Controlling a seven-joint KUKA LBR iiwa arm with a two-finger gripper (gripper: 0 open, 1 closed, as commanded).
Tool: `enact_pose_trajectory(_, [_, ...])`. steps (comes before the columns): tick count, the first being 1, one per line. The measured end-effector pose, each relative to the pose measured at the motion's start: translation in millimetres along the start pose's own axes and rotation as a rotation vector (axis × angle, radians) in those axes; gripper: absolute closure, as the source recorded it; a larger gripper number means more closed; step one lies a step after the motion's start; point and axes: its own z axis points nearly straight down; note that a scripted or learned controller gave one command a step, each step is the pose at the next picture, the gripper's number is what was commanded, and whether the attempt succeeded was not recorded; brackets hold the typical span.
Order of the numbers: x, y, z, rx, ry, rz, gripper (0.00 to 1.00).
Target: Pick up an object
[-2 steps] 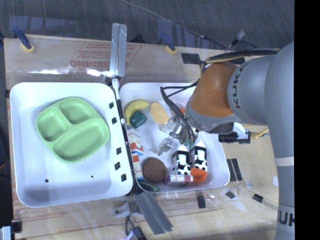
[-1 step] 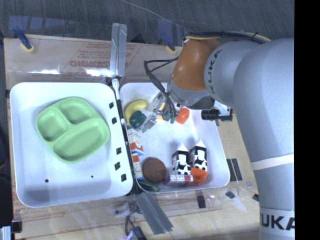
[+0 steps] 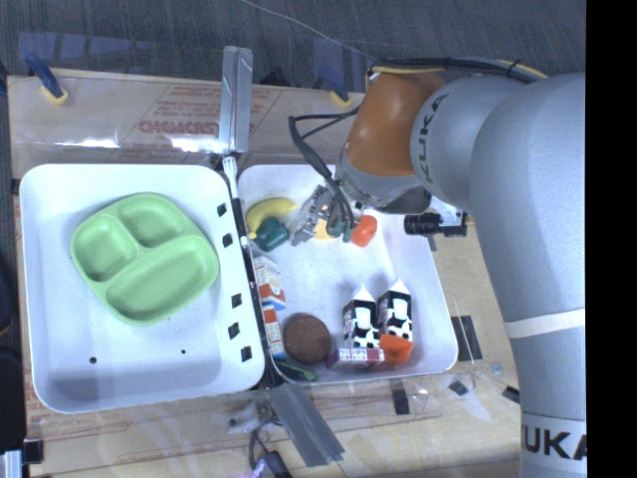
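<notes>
Right bin [image 3: 423, 297], contents: banana [image 3: 269, 209] at 11 o'clock, teal piece [image 3: 270, 233] just beside, orange piece [image 3: 364, 231] near 12; brown ball [image 3: 308, 337] and cartons [image 3: 378, 317] toward 6. Jaws [image 3: 320, 214] low beside banana, state cannot be told. Advised: centre over banana, descend straight, avoid crowding neighbours. Left bin: green tray [image 3: 145, 257].

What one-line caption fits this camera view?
End effector low in the right bin beside a yellow toy; green plate in the left bin.
</notes>
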Motion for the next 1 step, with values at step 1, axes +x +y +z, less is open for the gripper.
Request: enact_pose_trajectory(1, [-1.1,0.6,-149.4,-0.002,-0.003,0.340,1.00])
